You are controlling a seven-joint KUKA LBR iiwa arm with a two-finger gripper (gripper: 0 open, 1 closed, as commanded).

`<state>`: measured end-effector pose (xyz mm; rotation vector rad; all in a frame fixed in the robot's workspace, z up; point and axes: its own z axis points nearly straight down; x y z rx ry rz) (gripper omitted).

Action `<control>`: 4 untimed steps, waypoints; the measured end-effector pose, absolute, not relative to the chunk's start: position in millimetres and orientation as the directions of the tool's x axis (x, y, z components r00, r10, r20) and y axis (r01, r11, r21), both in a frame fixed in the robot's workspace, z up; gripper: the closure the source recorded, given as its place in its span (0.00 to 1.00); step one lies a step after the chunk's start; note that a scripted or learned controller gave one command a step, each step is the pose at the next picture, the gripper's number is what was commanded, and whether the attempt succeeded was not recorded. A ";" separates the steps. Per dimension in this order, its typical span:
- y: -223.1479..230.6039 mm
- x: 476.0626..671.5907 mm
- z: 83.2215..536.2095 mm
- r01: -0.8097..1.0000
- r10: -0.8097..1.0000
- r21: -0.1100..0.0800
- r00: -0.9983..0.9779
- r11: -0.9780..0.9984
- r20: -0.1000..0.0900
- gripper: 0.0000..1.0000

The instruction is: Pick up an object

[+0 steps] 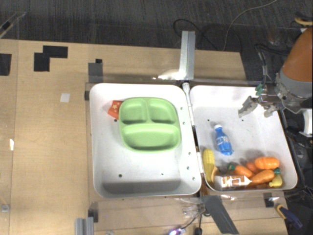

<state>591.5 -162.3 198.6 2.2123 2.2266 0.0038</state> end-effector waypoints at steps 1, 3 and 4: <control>-120.5 590.1 98.1 0.996 0.996 0.003 -0.087 0.087 0.000 0.00; -145.8 554.0 101.8 0.992 0.992 0.019 0.127 -0.127 0.005 1.00; -83.4 538.6 210.9 0.990 0.990 0.005 0.139 -0.139 0.001 1.00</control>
